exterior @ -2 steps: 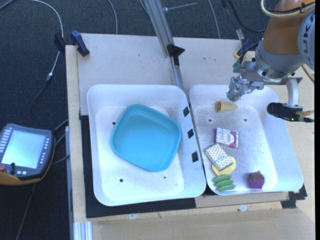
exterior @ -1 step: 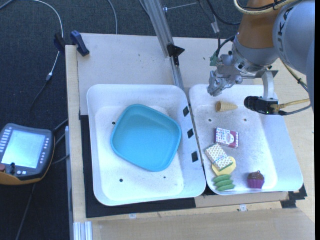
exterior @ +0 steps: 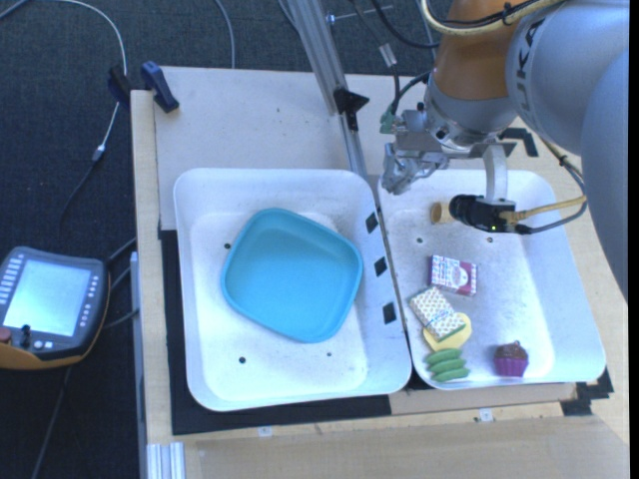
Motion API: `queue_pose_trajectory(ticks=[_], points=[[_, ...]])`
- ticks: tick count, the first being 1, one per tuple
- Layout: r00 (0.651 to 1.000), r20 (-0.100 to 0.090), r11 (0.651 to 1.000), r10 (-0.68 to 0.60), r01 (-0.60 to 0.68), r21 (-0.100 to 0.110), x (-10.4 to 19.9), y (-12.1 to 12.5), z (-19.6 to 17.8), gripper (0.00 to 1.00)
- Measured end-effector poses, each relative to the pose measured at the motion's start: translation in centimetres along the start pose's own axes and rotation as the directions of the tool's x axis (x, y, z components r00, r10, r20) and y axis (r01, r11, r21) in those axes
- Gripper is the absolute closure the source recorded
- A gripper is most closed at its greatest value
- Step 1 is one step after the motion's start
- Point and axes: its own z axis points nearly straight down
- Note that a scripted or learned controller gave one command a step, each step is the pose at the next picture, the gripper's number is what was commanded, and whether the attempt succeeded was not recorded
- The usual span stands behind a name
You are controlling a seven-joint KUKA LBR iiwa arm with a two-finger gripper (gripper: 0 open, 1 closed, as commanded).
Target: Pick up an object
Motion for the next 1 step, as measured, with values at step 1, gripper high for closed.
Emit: queue_pose_trajectory(ticks=[1], points=[[1.000, 0.000, 1.000, 0.000, 0.000, 0.001, 5.69, 1.47, 1.12, 1.00]])
